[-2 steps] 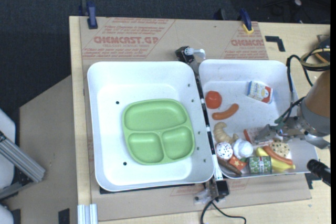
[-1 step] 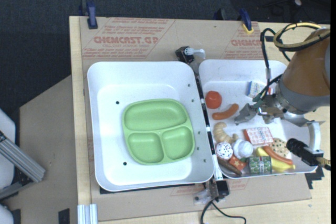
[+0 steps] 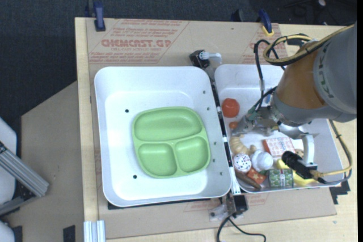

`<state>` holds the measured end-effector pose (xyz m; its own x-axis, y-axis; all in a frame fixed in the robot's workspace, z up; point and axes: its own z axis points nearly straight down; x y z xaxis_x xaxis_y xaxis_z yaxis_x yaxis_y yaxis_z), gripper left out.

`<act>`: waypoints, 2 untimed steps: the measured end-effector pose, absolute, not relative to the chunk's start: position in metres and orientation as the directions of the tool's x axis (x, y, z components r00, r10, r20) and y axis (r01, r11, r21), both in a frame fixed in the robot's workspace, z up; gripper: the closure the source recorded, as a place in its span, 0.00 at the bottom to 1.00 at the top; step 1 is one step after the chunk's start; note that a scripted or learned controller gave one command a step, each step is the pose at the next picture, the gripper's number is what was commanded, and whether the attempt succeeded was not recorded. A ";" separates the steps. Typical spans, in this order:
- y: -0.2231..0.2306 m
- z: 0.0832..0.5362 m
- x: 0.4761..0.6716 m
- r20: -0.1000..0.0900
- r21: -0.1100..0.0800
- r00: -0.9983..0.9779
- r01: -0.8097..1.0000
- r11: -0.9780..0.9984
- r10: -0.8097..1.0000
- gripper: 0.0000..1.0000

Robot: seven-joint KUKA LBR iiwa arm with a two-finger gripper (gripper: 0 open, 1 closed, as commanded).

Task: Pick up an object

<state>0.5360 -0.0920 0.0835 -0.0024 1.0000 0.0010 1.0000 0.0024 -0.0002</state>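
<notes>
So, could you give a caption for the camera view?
Arm reaching into the right bin among small objects; green divided tray in the left bin.

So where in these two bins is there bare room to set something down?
Left bin: bare white floor rings the green tray, widest along the far and left walls. Right bin: a bare strip at the far end, beyond the orange ball. Its near half is crowded with small items, the arm hanging over them.

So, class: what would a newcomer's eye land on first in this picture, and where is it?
Probably the green divided tray lying alone in the left bin. Next, the grey and orange arm reaching in from the right over the right bin, where small items crowd the near end and an orange-red ball sits apart.
</notes>
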 end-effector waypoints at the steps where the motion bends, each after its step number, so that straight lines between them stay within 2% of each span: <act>1: -0.124 0.166 0.674 -0.006 0.020 -0.004 1.000 0.004 1.000 0.00; 2: -0.055 0.187 0.648 0.003 -0.002 -0.006 1.000 0.006 1.000 0.00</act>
<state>0.6475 -0.0549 0.1868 -0.0060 1.0000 0.0032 1.0000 0.0060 -0.0016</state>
